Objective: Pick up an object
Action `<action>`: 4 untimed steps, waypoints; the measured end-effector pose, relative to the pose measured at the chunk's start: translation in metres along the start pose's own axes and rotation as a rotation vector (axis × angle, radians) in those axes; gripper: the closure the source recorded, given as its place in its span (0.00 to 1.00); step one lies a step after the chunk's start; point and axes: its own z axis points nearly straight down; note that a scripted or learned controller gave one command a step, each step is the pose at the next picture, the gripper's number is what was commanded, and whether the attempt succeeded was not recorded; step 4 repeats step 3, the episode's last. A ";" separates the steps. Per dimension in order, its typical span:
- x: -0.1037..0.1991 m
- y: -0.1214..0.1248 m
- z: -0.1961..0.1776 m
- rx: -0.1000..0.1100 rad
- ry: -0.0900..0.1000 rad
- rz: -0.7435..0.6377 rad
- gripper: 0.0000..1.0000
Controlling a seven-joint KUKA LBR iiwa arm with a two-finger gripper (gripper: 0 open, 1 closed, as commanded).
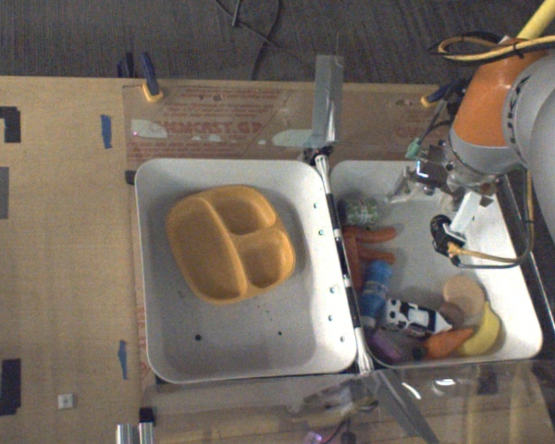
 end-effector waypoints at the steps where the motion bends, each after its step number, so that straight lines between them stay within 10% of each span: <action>1: -0.066 0.043 -0.174 -0.001 0.000 0.053 0.00; 2: -0.051 0.024 0.006 0.002 0.001 -0.147 0.00; 3: -0.049 0.026 -0.006 -0.002 0.000 -0.149 1.00; 4: -0.049 0.026 -0.006 -0.002 0.000 -0.149 1.00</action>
